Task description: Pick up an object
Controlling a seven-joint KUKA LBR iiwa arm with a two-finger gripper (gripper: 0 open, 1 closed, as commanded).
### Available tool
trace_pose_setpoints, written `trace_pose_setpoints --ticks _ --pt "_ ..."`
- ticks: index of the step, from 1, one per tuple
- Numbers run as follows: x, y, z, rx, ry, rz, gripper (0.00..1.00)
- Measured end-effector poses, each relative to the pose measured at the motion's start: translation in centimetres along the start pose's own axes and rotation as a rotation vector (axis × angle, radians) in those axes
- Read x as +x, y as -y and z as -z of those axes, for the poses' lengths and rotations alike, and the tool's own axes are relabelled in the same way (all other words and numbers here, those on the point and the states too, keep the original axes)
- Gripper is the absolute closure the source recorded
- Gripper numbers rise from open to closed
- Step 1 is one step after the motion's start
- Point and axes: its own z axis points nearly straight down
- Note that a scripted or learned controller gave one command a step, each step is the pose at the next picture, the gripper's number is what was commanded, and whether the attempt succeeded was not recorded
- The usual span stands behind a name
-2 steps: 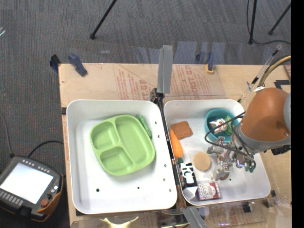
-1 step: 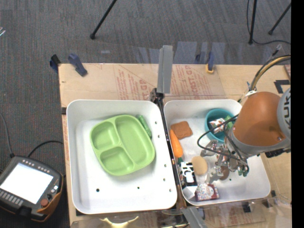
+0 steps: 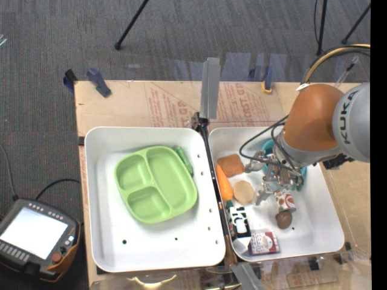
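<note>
The worktop [image 3: 145, 104] carries two shallow white bins side by side. The left bin [image 3: 103, 234] occupies the centre-left of the frame and holds a green divided plate [image 3: 156, 183] with three compartments, lying flat and tilted toward the bin's upper right. A small green item [image 3: 185, 160] lies against the plate's upper right edge.

The right bin [image 3: 323, 222] sits at the centre-right of the frame and holds the loose objects. An orange carrot-shaped piece [image 3: 224, 185] lies along the bin's left wall. Just right of it are a brown bread-like slice [image 3: 230, 165] and, below that, a round tan disc [image 3: 243, 191]. A black-and-white item [image 3: 239, 220] lies near the lower left corner, with a small printed packet [image 3: 263, 243] beside it at the bin's lower edge. A small red-and-white can [image 3: 285, 200] and a dark brown rounded object [image 3: 283, 219] lie just below the end effector. A teal item [image 3: 268, 144] is partly hidden under the arm.

The arm [image 3: 314, 125] enters from the right of the frame, its orange band covering the upper right part of the right bin. The end effector [image 3: 272, 180] hangs over the middle of this bin, near the tan disc and the can. Whether it is wide or narrow cannot be determined, and no object is visibly between its parts.

A handheld controller with a screen [image 3: 33, 234] lies on the floor at the lower left of the frame.
</note>
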Motion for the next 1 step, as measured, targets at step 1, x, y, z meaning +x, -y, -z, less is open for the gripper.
trace_pose_setpoints --ticks 1 --pt "7.16 8.12 -0.04 0.003 -0.004 -0.038 0.0"
